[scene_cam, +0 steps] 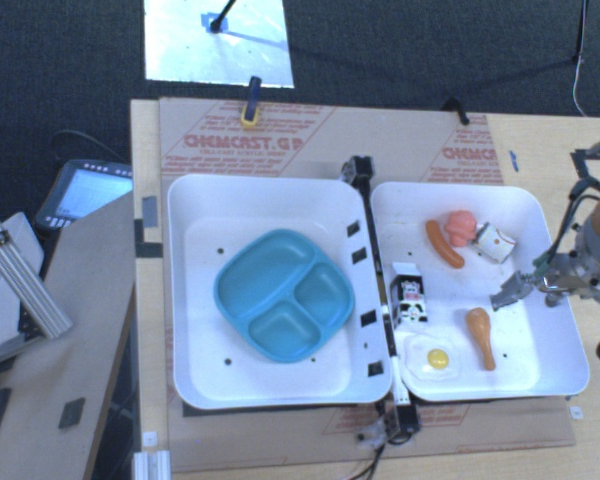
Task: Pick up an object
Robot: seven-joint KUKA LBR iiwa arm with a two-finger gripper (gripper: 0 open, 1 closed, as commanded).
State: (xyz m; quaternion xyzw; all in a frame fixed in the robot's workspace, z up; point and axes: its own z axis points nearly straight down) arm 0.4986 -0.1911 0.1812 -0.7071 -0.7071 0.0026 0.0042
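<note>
Right bin [555, 368]: holding all the loose pieces, with the gripper [510, 294] hanging low over its right half, just right of the drumstick.
Claw: looking empty; nothing is sitting between the fingers, and from here I cannot tell how wide they are standing.
Nearest pick: the toy drumstick [480, 336] is lying flat, fat end up toward the gripper and thin end pointing at the near rim.
How it is likely handling: I'm guessing light hard plastic, stiff and a bit slick, so the round head may be squirting out of a pinch.
Where to take hold: I'd be going across the narrow shank, just below the bulb.
Other choices: the sausage [445, 243] is lying beside the pink lump [461, 227]; a small white cup [494, 241] is tipped over next to them; the little milk carton [410, 298] is resting by the divider; the fried egg [433, 358] is lying too flat to pinch easily.
Left bin [190, 268]: carrying only the blue divided plate [283, 295].
</note>
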